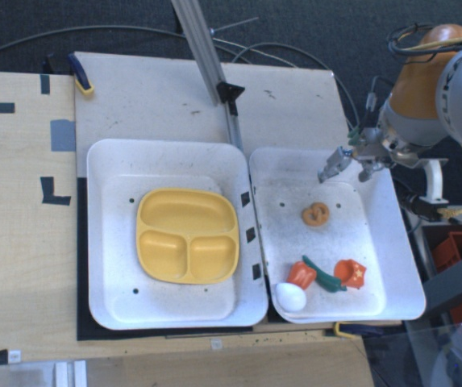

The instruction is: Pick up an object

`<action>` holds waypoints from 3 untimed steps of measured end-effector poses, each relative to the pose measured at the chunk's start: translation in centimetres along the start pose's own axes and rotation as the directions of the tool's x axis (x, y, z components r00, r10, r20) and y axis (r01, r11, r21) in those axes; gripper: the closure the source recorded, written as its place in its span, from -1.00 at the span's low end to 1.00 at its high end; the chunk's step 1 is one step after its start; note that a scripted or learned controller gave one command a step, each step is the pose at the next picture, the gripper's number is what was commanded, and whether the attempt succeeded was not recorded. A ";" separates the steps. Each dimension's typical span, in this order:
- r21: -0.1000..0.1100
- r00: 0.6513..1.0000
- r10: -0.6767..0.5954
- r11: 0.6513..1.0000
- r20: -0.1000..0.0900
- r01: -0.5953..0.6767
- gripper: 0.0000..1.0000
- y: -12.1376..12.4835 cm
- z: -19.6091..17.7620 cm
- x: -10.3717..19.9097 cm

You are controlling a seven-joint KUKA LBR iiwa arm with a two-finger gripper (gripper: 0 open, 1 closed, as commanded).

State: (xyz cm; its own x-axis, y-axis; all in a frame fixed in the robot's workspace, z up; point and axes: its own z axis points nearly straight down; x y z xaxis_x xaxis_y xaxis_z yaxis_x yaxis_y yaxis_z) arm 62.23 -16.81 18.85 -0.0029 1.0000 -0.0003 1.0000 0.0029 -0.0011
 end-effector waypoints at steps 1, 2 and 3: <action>0.000 1.000 0.000 1.000 0.000 0.000 -1.00 0.0 0.0 0.0; 0.006 1.000 0.000 1.000 0.000 0.000 -1.00 -0.7 5.9 0.9; 0.001 1.000 0.001 1.000 0.001 -0.001 -1.00 -0.7 10.2 0.9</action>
